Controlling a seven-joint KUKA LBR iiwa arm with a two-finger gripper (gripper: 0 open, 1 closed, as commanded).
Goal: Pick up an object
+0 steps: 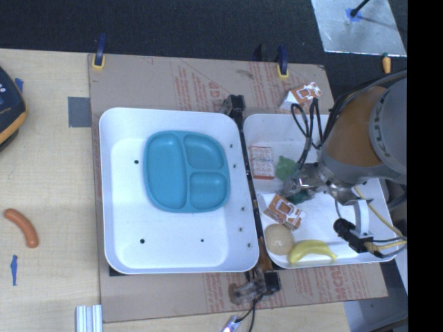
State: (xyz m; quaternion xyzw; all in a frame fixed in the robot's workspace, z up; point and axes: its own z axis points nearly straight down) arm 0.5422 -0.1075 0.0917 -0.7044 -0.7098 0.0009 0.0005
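We see the gripper (299, 185) low in the right bin (277, 124); we cannot tell how it is set. A green object (286, 166) lies just above it, touching or nearly so. A brown-and-white packet (284, 211) sits just below it; a pale round object (278, 238) and a banana (311, 252) lie further below. A red-and-white card (261, 162) lies to its left.

Right bin (273, 126), shallow, white: red-and-white packet (261, 162) laid flat near left wall. Green object (286, 167) seen just right of it. Orange-and-white wrapper (284, 211) lying tilted at centre-left. Pale round object (278, 238) placed at front left corner; yellow banana (311, 252) laid beside it, along front rim.
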